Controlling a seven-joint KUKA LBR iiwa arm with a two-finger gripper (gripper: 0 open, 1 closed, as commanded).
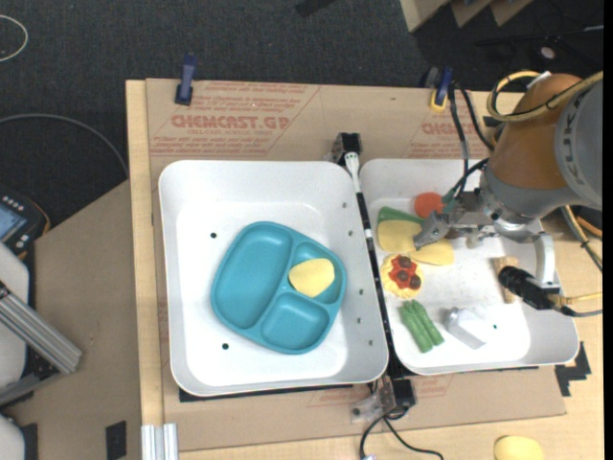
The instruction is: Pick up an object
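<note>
Reaching in from the right, the claw (436,230) sits low in the right bin (536,348), over a pale yellow food piece (433,254); whether it is wide or narrow cannot be told. Around it lie a green piece (396,217), an orange-red piece (427,202), a yellow toy with dark red dots (403,273), green bean pods (420,323) and a grey block (468,327). Inside the left bin (192,199) rests a teal divided plate (276,286) with a yellow lemon-like piece (311,276) in its right compartment. Cardboard (239,123) on the desk's far side reads "CHEMCAST".
</note>
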